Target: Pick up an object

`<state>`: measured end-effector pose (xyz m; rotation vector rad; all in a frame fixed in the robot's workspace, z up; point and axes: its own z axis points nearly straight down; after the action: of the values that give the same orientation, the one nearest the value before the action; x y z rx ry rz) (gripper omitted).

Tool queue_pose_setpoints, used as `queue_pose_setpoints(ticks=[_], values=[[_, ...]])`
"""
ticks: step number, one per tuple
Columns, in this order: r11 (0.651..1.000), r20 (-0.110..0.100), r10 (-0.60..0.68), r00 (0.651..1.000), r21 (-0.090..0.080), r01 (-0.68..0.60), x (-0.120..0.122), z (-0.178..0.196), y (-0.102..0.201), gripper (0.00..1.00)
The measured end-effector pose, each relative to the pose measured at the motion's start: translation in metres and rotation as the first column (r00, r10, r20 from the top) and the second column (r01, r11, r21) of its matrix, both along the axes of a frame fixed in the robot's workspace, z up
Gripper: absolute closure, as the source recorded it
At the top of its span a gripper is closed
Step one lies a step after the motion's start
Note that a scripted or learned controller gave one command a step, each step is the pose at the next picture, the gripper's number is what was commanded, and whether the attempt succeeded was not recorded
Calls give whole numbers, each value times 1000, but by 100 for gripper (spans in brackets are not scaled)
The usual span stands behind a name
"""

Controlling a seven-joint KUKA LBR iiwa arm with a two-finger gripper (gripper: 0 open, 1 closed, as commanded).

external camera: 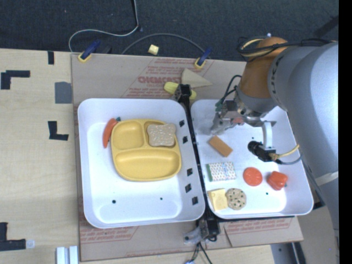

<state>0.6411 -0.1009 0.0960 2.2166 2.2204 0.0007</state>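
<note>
Below, brown cardboard [159, 76] underlies two white bins [93, 147] on wood-toned bench [33, 164].

Arm: I come in from the right side of the frame, my wide grey body filling the upper right.
Wrist: my orange band sits at the upper right, just left of the grey casing.
Gripper [224, 120]: right of center, pointing down and to the left.
Fingers: 2, too small and blurred to read their spacing.
</note>
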Motion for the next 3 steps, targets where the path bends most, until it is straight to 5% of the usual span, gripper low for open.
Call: queue_pose_setpoints(ticks=[1,2,3], values=[[1000,0,0,1000,0,0,0,0,0,0],[1000,2,-1,1000,0,1,-17,-10,3,0],[1000,2,-2,1000,0,2,-17,1,2,100]])
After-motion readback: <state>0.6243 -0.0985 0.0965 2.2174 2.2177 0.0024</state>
